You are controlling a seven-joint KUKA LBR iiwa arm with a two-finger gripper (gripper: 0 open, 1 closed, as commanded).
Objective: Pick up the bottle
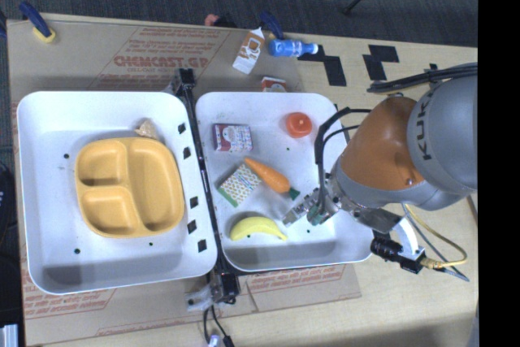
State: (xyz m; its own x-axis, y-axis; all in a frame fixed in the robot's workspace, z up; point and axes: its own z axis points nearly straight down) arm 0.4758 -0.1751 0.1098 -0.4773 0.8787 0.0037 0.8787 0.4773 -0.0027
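Bottle (291,49) lies on its side on the desk (122,45), outside the right bin (325,106) — just beyond its far rim. Blue, small, likely light plastic, stiff enough but round and slick; it would roll if nudged. Best grip judged across the body mid-length, not the narrow cap end pointing away from the bin's left corner. A small carton (249,51) sits just left of the bottle.

Inside the right bin: red box (232,137), orange lid (298,123), carrot (268,175), patterned packet (240,184), banana (257,229). Tool (307,210) sits low in this bin near its front right, just beside the carrot tip, well apart from the bottle — whether it's spread or pressed together, cannot tell.

Yellow tray (128,185) in the left bin (32,175). Cardboard print on the desk reads roughly "CHEMCAST"; the arm shows part of "KUKA".
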